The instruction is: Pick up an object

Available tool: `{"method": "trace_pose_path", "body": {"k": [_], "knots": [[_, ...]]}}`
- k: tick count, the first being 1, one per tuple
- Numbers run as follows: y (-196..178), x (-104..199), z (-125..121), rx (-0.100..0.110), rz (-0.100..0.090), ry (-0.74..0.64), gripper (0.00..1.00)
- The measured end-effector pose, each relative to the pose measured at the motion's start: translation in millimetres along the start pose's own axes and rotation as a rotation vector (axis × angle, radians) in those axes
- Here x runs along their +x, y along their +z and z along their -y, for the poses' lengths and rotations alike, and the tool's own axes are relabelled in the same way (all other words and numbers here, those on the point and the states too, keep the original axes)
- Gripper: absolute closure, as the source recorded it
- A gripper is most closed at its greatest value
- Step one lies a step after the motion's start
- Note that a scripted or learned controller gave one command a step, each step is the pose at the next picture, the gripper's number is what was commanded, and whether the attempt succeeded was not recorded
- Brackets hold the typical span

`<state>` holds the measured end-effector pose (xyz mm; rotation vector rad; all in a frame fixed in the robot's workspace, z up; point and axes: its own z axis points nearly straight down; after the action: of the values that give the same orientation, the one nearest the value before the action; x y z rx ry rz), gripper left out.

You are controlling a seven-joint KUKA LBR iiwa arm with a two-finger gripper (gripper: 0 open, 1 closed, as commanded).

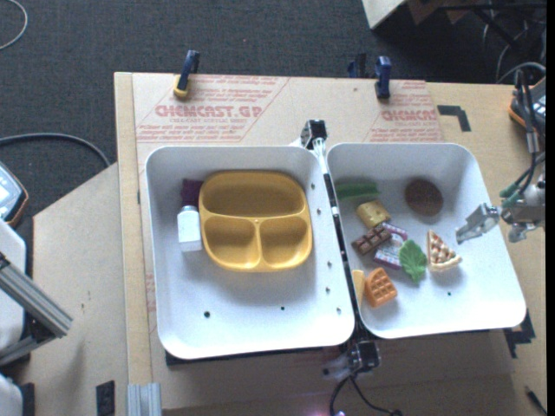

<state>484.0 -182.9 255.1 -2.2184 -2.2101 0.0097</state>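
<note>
Two grey fingers of the gripper (482,223) show at the right edge of the frame, over the right rim of the right bin (494,289). Whether they stand open or closed cannot be told; nothing is seen between them. The arm behind them is cut off by the frame edge.

Nearest the gripper, in the right bin, lies a toy pizza slice (441,252), apart from the fingers. Left of it lie a green leaf (413,260), a brown and pink bar (375,238), a yellow wedge (374,212) and an orange waffle piece (380,287). Above these are a brown round patty (424,196) and a green strip (356,190) at the bin's upper left.

The left bin (251,323) holds a yellow divided plate (255,220) with three compartments. Just left of the plate stand a small white bottle (189,228) and a dark purple item (191,188), the latter partly hidden and hard to identify.

Writing: the brown board (139,128) under the bins bears red print, repeated, reading roughly "CHEMCAST GP"; smaller lines beneath are illegible. The print at upper right is cut off by the right bin.

Two clamps, one yellow and blue (186,74) and one blue (382,76), grip the board's upper edge.
</note>
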Motion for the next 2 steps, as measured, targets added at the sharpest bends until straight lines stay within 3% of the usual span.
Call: {"method": "trace_pose_path", "body": {"k": [1, 2], "knots": [[-5.9, 0.3, -2.4, -0.012, 0.003, -0.004, 0.0], [56.9, -0.7, -5.8, -0.005, 0.0, -0.003, 0.0]]}}
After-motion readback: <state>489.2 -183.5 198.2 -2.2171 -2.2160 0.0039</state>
